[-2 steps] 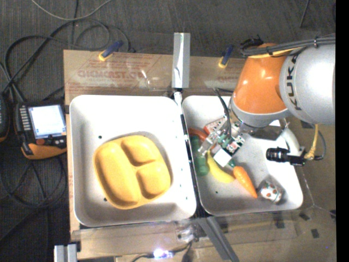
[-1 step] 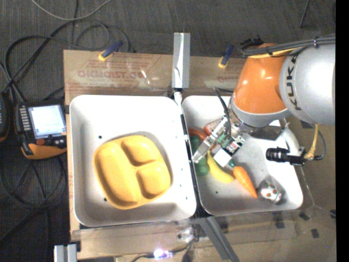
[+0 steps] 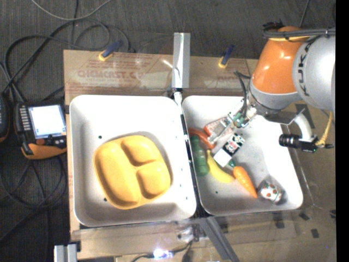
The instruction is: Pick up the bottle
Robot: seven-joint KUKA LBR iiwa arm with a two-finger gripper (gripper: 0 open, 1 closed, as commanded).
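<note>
Two shallow white bins side by side on the counter [image 3: 82,70], a brown board under them.

Left bin [image 3: 82,201]: holds one yellow divided tray [image 3: 133,171], three compartments, set a little askew, near the middle of the bin floor.

Right bin [image 3: 292,198]: crowded along its left wall and centre. Green bottle [image 3: 199,156] lying against the left wall, long axis roughly along that wall, lower end touching a yellow banana [image 3: 220,174]. Orange-red piece [image 3: 200,137] just above the bottle's upper end, kind unclear. Carrot [image 3: 245,181] slanting down to the right from the banana's end, touching it. Small patterned can-like thing [image 3: 270,192] just right of the carrot's tip, near the lower right corner.

Grey arm with orange band [image 3: 278,64] reaching in from the right, wrist over the right bin's upper part. Claw [image 3: 228,141] low over the bin's centre, just right of the bottle's upper end, apart from it. Spread of the claw: cannot tell, too cluttered with its white and red parts. Nothing plainly between it.

Small screen device [image 3: 44,121] on the floor left of the counter, among cables.
</note>
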